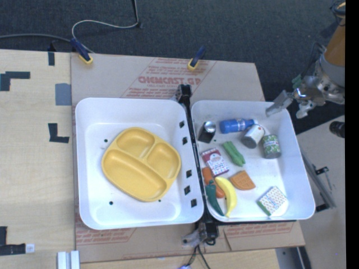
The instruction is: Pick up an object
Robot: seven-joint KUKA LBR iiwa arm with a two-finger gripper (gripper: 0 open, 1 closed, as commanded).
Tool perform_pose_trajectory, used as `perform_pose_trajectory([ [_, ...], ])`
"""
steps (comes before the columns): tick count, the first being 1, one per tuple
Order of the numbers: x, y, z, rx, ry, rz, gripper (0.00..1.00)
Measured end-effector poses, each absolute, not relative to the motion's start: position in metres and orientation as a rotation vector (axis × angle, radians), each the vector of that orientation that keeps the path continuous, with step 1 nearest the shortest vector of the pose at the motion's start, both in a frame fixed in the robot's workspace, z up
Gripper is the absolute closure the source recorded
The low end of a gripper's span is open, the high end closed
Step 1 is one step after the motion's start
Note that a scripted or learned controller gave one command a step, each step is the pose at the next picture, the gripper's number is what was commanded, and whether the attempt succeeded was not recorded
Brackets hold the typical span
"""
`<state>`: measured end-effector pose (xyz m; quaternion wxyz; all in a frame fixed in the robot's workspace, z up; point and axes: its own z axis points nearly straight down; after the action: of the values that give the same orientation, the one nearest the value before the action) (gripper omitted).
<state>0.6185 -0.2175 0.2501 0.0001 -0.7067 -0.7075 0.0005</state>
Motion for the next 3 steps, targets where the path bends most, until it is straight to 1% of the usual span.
perform_pose_trajectory([
  [1, 0.617, -0.215, 0.098, -2.218, -2.222, 0.002, 0.00],
  [2, 0.618, -0.215, 0.108, -2.218, -2.225, 0.002, 1.00],
  [3, 0.585, -0.166, 0.217, -2.220, -2.224, 0.000, 1.00],
])
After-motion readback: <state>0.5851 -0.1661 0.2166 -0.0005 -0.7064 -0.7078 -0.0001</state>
